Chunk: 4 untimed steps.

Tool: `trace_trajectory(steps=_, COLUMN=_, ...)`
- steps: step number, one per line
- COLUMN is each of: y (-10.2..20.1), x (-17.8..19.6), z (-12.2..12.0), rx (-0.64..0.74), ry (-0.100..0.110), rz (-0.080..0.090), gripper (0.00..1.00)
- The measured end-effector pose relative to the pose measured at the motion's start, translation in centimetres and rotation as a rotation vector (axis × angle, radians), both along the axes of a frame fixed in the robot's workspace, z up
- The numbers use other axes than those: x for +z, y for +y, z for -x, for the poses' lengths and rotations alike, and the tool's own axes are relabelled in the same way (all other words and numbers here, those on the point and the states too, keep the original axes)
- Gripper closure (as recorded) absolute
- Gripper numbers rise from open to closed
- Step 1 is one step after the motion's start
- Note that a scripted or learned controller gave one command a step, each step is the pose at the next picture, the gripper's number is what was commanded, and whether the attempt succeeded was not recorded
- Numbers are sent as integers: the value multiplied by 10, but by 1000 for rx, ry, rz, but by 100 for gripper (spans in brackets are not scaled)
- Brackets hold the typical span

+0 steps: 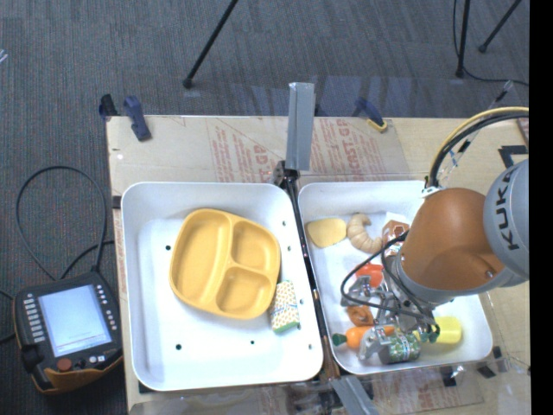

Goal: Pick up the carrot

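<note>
With the claw [386, 337] low over the carrot [356, 336] near the bench's front edge, its grip state unreadable, crowding items risk a missed grab.

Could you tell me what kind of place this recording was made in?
Probably a robotics lab: a grey and orange arm reaches over two white bins on a bench, a teach pendant lies on the carpet, and tripod legs stand behind.
</note>
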State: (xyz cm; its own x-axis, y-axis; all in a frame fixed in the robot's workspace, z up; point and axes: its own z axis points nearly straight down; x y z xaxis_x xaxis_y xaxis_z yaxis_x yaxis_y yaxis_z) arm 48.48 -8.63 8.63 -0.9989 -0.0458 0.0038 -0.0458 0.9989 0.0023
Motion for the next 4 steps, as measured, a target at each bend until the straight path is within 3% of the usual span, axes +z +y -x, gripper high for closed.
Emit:
trace_trajectory(steps=1, y=1, x=9, z=-1, rx=3, ry=0, rz=-1, gripper=100)
trace_trajectory(steps=2, y=82, x=103, z=-2, rx=-164, ry=-8, rz=0, gripper=100)
trace_trajectory(steps=4, y=82, x=118, z=-3, rx=-161, ry=-3, rz=0, gripper=100)
